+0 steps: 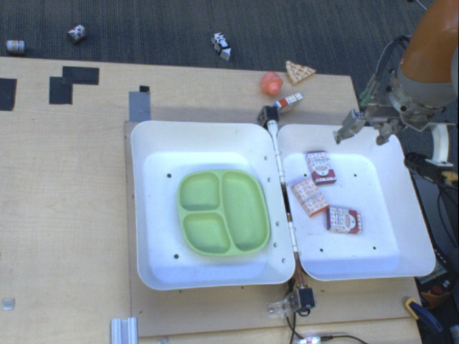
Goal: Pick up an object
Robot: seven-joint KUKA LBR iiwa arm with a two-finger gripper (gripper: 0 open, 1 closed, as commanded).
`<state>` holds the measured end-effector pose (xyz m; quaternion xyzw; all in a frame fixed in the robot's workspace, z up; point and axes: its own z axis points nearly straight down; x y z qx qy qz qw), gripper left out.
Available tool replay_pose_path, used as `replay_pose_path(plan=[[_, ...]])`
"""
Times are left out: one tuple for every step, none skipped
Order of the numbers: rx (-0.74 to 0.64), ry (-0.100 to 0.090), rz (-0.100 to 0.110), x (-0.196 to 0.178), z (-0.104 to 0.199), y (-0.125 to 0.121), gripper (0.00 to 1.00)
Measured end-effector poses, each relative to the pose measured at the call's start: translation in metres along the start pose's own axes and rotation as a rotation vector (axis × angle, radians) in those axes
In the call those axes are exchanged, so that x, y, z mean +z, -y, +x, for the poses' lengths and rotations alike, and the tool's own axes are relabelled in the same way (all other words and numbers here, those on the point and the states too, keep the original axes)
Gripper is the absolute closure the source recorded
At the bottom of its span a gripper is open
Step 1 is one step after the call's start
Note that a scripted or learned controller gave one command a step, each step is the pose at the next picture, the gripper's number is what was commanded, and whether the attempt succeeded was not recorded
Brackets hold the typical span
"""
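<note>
In the camera view, two shallow white bins are seen side by side on the tabletop [64, 213]. The left bin [154, 192] is occupied by a light green divided tray [224, 212] with three compartments, lying near the bin's middle. In the right bin [387, 256] three small red-and-white packets are found: an upper packet [320, 168] toward the far edge, a middle packet [309, 196] close to the bin's left edge, and a lower packet [343, 221] near the centre; the middle and lower ones lie just beside each other. The claw [367, 130] is held above the right bin's far right corner, its two fingers spread apart with nothing between them, well apart from the packets. Along the tabletop's far edge, behind the bins, a red ball [271, 84], a pizza-slice toy [299, 72] and a small red-and-white tube [289, 102] are placed.
</note>
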<state>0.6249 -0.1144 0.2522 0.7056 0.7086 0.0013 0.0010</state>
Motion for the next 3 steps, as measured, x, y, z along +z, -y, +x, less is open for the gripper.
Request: replay_pose_path(plan=[[0.002,0.001,0.001,0.160,-0.004,0.002,0.00],[0.001,0.000,-0.004,0.149,-0.004,0.000,1.00],[0.000,-0.001,-0.001,0.067,0.036,0.072,1.00]])
